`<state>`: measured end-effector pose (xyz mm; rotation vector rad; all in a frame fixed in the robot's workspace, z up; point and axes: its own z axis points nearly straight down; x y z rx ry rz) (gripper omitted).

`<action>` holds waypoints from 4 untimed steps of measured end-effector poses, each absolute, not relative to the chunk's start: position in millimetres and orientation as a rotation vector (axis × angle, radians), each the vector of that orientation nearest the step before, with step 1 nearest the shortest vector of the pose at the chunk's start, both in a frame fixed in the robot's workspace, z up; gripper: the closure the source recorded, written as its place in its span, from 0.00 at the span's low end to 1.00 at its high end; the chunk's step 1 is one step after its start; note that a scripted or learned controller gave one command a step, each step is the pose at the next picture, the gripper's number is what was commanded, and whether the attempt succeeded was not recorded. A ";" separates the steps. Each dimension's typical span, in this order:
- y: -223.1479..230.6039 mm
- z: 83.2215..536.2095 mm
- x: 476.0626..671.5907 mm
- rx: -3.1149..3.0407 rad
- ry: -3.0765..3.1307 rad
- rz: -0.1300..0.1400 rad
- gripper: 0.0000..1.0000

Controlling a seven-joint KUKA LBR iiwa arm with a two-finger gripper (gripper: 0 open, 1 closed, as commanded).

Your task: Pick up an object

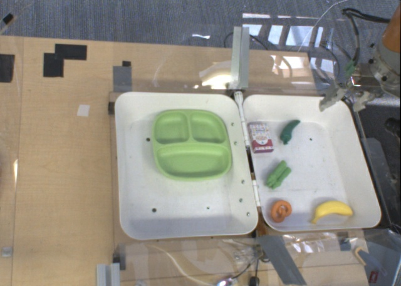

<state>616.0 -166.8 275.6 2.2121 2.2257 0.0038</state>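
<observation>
End effector (341, 95) sits over the right bin's (326, 147) far right corner — finger state cannot be determined. Banana (332, 211) lies in the near right corner — untouched.

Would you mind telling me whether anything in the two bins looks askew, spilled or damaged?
Nothing stands out. The green divided plate lies flat in the left bin; the small carton, two green vegetables, orange piece and banana lie apart in the right bin.
</observation>
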 end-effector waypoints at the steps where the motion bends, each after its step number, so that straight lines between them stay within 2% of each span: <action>1: -177.5 163.9 593.6 2.402 2.022 0.002 0.00; 2: -148.2 93.2 641.2 2.132 2.297 0.009 0.00; 3: -123.9 89.2 652.1 2.276 2.154 0.011 0.00; 4: -176.4 89.1 633.8 2.380 2.037 0.009 0.00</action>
